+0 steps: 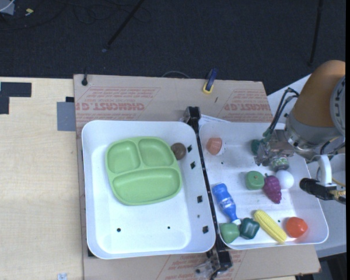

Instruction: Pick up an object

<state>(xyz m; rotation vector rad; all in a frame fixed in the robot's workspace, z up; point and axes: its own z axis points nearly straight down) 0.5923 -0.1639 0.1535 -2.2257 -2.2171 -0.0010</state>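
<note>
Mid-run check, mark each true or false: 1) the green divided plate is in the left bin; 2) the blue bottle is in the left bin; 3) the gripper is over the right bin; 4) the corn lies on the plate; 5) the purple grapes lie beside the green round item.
1) True: the green divided plate lies in the left bin.
2) False: the blue bottle lies in the right bin.
3) True: the gripper hangs over its upper right part.
4) False: the corn lies in the right bin.
5) True: the purple grapes lie just right of the green round item.
</note>
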